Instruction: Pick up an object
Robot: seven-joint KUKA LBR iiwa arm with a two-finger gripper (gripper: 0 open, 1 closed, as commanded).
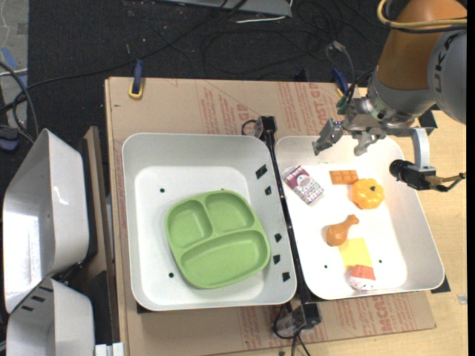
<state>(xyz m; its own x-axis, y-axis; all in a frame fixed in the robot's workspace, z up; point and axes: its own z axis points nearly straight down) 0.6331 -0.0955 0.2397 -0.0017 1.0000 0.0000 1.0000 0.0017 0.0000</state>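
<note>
Your gripper is hanging over the far edge of the right bin, fingers apart and holding nothing. Below it in this bin, the small pink carton, orange pumpkin and drumstick are lying apart.

My gripper hangs over the right bin's far edge. In that bin lie 6 things; the pouch sits nearest the left bin, which holds 1 divided plate.
</note>
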